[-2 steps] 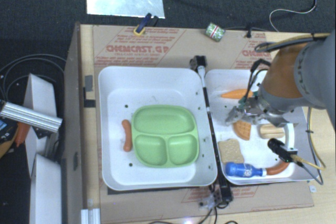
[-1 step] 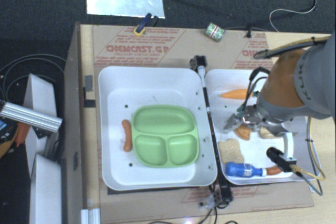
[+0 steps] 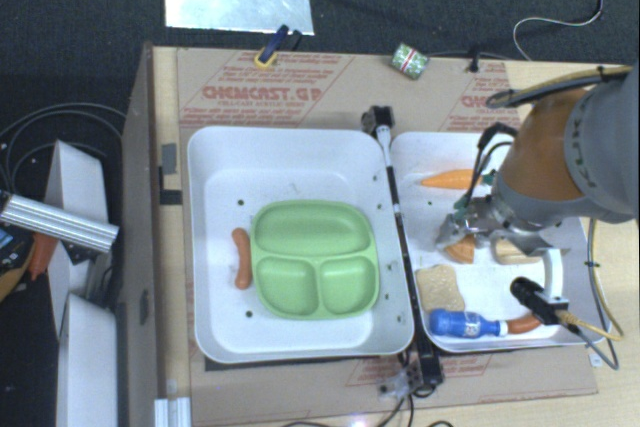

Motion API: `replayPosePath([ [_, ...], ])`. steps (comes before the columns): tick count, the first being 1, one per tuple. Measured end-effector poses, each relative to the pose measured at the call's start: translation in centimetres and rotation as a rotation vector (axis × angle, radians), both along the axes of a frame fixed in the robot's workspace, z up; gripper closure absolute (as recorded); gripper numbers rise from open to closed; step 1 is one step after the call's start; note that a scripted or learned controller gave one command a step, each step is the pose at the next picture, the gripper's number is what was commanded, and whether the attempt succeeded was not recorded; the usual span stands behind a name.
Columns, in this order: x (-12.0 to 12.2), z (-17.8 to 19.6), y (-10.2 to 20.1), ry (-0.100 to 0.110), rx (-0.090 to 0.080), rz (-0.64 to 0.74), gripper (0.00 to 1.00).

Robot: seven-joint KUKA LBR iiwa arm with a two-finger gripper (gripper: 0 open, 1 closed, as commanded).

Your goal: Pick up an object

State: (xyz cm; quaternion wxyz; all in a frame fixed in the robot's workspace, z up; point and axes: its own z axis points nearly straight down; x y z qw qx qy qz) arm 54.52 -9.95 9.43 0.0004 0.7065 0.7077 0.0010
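Camera view, arm from right, low in right bin [image 3: 560,340] | claw [image 3: 462,237] down at small orange piece [image 3: 459,252] mid-bin, likely the pick target; opening hidden, hold cannot tell | carrot [image 3: 447,180] near far edge, bread slice [image 3: 440,287] by left wall, blue bottle [image 3: 467,324] at near edge | left bin [image 3: 215,215]: green tray [image 3: 316,255], sausage [image 3: 241,258] beside its left edge

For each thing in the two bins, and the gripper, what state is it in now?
green tray: flat in the left bin, upright.
sausage: lying beside the tray's left edge.
carrot: lying in the right bin.
bread slice: lying flat.
blue bottle: on its side.
gripper: low over an orange piece; grasp unclear.
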Motion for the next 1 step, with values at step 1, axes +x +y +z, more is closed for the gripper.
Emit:
replayPosePath([
  [1, 3.24, 9.08, 7.60, -0.002, 0.000, 0.002, 1.00],
])
